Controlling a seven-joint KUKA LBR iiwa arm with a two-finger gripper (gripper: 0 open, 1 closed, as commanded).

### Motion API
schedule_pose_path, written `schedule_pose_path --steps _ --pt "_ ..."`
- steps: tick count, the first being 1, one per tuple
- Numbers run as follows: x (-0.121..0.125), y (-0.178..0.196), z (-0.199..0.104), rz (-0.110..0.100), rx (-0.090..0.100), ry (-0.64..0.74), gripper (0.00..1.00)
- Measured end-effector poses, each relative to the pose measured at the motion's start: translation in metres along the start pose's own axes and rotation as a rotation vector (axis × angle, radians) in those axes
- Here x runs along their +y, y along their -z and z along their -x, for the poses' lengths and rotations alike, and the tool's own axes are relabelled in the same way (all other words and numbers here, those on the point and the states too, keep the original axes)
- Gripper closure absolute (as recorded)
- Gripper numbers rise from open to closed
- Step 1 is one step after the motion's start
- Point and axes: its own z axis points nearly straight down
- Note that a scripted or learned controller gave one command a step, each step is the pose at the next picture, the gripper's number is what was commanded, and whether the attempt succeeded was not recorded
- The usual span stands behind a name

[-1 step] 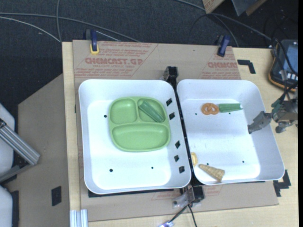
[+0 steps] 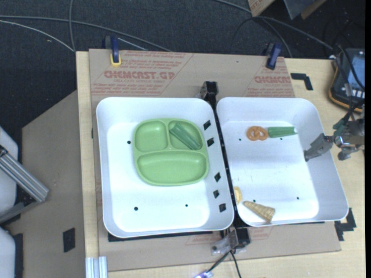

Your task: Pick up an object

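Pincer [image 2: 316,147], state I cannot tell, hangs over smooth right bin [image 2: 290,181] near knotted pretzel [image 2: 257,134].

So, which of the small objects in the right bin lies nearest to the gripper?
The green piece at the far side of the right bin, touching the pretzel. It lies closest to the gripper; the cone sits at the near edge, farther away.

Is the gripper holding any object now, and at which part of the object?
Nothing is held. The gripper is at the right bin's right edge, apart from the pretzel and the cone.
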Motion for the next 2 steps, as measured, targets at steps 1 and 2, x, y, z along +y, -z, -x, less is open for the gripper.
schedule_pose_path --steps 1,2 --pt "0.002 -0.049 -0.010 -0.006 0.003 0.001 0.00" --pt "-0.002 -0.112 -0.008 -0.007 0.003 -0.001 0.00"
